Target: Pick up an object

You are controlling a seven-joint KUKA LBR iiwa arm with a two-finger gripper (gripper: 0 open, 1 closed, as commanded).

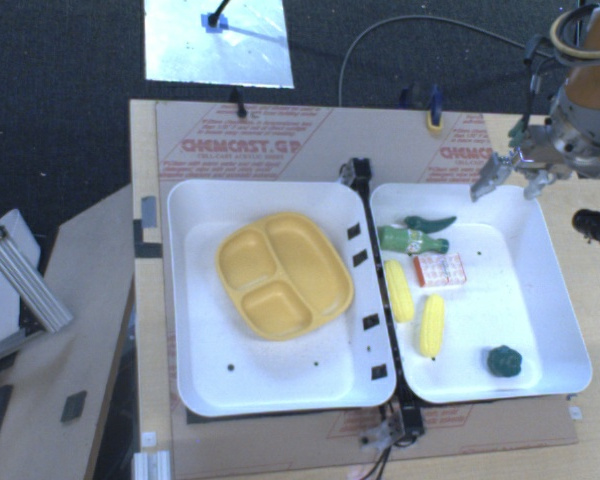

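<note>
Camera view looks down on two bins side by side on the bench. My gripper (513, 180) hangs above the far edge of the right bin (555, 268), fingers spread apart and holding nothing. Below it, near the far-left corner of that bin, lie a green bottle (412, 239) and a dark green pepper (430, 224), the two touching. A red-and-white box (439, 270) sits just beside them toward the middle. Two corn cobs (416, 308) lie along the bin's left edge. A broccoli (503, 361) rests near the front-right corner. The left bin (195, 358) holds a yellow tray (283, 274) at its middle.
</note>
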